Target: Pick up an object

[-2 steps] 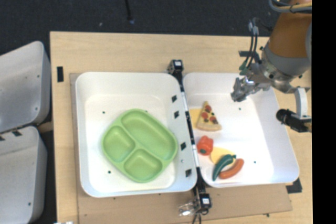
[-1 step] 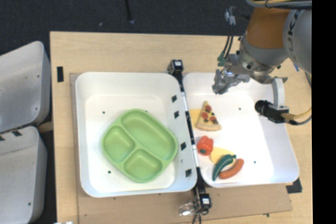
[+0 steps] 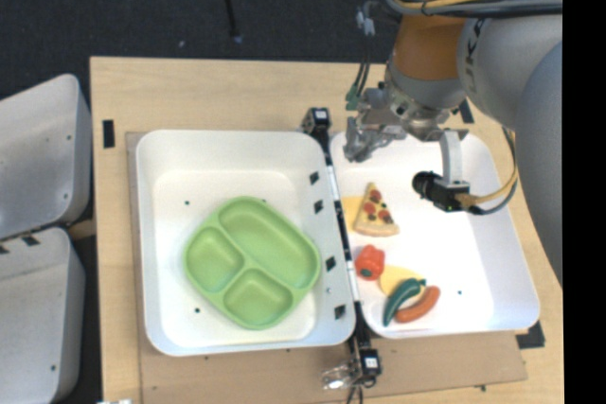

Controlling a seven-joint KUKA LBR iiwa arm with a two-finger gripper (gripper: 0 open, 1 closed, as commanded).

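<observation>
A toy pizza slice point(image 3: 375, 211) lies in the right bin point(image 3: 483, 293), near its left wall. Below it sit a red toy pepper point(image 3: 369, 261), a yellow wedge point(image 3: 400, 279), a green chili point(image 3: 403, 297) and a toy sausage point(image 3: 421, 306), bunched together. My gripper point(image 3: 361, 147) hangs at the bin's far left corner, above and behind the pizza slice. Nothing shows between its fingers.
The left bin point(image 3: 161, 203) holds a green divided plate point(image 3: 250, 261). A ridge with black clips point(image 3: 331, 222) separates the two bins. The grey arm with its orange band point(image 3: 445, 5) and a black cable fitting point(image 3: 440, 191) overhang the right bin's far side.
</observation>
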